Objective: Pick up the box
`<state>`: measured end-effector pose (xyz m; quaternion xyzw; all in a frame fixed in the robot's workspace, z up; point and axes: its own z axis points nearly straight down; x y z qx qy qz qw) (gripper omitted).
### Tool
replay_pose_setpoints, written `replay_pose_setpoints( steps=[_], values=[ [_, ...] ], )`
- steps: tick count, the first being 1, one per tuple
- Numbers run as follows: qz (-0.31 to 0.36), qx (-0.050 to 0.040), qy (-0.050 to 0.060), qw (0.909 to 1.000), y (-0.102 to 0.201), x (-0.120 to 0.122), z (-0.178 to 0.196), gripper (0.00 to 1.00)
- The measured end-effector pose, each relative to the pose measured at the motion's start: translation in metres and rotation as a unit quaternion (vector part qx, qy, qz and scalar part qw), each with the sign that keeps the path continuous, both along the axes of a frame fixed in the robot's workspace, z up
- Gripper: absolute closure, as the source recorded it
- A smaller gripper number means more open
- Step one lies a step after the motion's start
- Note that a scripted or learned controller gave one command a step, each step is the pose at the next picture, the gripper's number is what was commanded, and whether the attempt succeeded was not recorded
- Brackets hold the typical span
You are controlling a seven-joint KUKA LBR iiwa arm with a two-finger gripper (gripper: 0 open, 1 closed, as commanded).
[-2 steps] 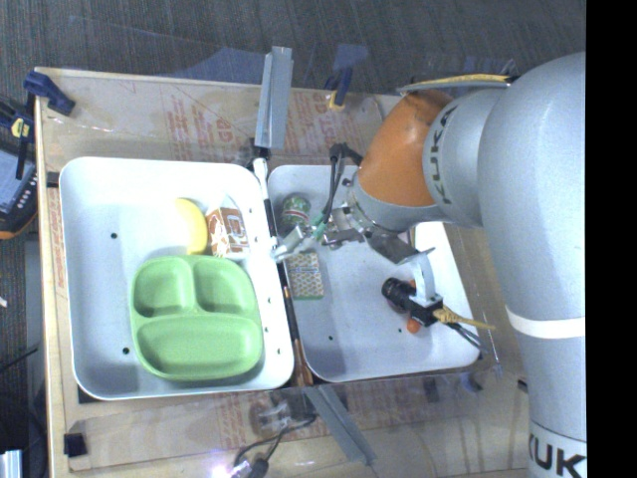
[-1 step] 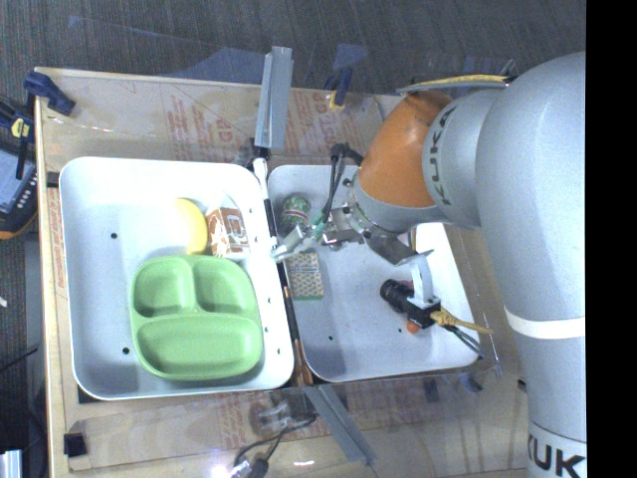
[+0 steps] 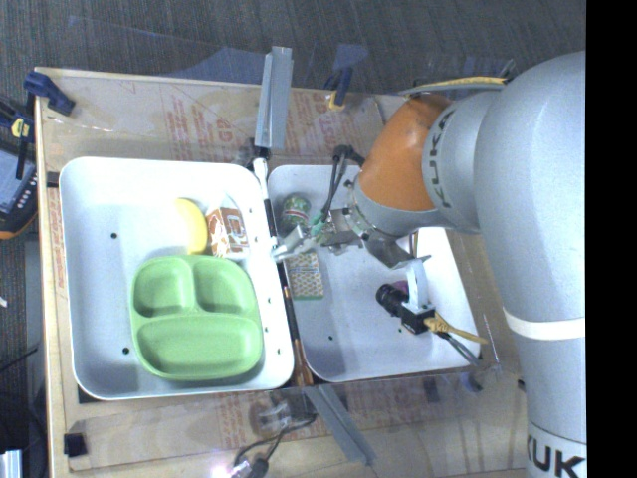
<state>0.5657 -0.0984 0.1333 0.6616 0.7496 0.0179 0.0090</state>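
Printed cardboard box (image 3: 229, 232), glossy green plastic tray (image 3: 196, 317), white plastic bins (image 3: 90, 267), wooden bench (image 3: 149, 118)

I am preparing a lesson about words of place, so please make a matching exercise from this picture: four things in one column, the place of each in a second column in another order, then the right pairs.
Things
1. green tray
2. yellow round thing
3. brown box
4. patterned pad

Places
A. right bin, just below the claw in the view
B. left bin, beside the wall next to the right bin
C. left bin, lower part in the view
D. left bin, above the tray, left of the box

Pairs: 1-C, 2-D, 3-B, 4-A
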Motion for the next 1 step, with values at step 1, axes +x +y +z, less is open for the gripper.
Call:
replay_pose_setpoints(
  steps=[1],
  values=[
    [0.014, -0.0015, -0.002, 0.9999, -0.0002, 0.0009, 0.0, 0.0]
  ],
)
